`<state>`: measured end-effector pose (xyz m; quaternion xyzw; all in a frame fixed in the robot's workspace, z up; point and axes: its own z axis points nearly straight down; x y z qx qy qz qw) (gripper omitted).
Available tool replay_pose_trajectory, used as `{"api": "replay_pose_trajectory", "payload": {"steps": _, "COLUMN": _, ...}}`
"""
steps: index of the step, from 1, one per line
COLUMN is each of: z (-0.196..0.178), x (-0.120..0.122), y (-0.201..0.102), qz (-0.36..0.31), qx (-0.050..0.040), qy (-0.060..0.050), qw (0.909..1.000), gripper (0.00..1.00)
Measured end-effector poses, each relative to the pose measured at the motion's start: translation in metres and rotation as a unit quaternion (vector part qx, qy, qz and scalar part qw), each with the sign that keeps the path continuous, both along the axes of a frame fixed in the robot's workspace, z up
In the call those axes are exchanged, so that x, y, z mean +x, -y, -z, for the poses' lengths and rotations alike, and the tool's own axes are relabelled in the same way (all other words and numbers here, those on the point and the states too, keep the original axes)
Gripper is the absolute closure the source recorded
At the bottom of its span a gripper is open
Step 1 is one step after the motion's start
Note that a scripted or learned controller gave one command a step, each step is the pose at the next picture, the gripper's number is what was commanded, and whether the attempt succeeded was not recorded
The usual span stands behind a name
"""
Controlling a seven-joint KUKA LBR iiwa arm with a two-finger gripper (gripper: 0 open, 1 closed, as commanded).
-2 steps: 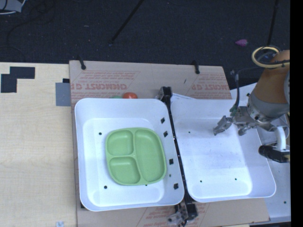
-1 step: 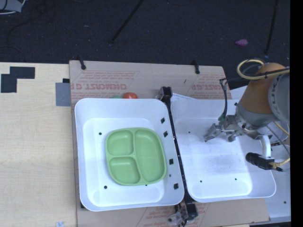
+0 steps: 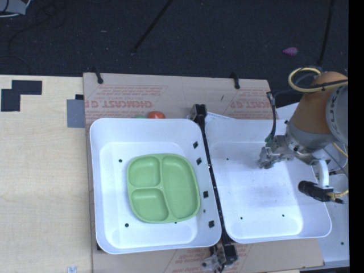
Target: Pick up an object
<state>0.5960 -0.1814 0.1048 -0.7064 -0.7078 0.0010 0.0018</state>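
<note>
The gripper (image 3: 272,157) hangs over the upper right part of the right bin (image 3: 250,209), with the grey arm (image 3: 318,118) and its orange band behind it toward the view's right. Whether anything sits in its grasp cannot be told from this slant, nor how it is set. Well off to the gripper's left, across the black divider (image 3: 209,181), a green divided plate (image 3: 163,187) lies flat in the middle of the left bin (image 3: 108,181). Farther up and left of the gripper, a small red-orange object (image 3: 156,115) peeks over the left bin's back rim, on the cardboard (image 3: 170,95).
</note>
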Motion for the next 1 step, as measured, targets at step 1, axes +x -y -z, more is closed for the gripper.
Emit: {"api": "replay_pose_trajectory", "payload": {"steps": 1, "z": -0.0426, "x": -0.0027, "y": -0.0009, "qz": 0.001, "qx": -0.0006, "qy": 0.002, "qw": 1.0000, "gripper": 1.00}}
